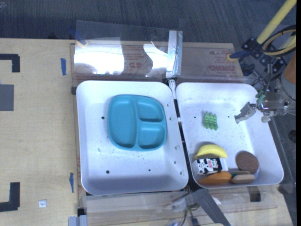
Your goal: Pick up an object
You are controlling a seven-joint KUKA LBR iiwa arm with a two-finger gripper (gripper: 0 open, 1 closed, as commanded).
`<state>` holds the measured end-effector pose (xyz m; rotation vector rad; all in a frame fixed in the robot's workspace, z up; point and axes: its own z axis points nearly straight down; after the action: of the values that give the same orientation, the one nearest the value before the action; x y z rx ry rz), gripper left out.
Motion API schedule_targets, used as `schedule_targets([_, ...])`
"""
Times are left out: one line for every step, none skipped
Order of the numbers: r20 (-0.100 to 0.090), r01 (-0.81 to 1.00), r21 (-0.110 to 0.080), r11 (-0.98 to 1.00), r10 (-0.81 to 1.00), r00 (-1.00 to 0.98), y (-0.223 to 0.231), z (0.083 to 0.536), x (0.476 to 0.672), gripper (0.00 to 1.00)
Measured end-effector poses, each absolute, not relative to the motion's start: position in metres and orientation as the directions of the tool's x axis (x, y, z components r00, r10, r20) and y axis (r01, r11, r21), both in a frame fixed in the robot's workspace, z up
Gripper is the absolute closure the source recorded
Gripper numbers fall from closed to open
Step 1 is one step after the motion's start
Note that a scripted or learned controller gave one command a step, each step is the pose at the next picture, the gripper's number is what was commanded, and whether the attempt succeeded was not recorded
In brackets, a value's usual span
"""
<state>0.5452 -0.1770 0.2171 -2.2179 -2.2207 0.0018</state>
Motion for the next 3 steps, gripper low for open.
schedule_targets([0.002,0.965,-0.003,0.263,0.965,-0.263,-0.114,0.116,0.618,0.00])
schedule_targets([-0.002,0.957,0.005,0.291,0.957,-0.291,-0.105,0.086,0.637,0.00])
schedule_targets([-0.005,0.957,0.011,0.289,0.957,-0.289,-0.106,0.098,0.640,1.00])
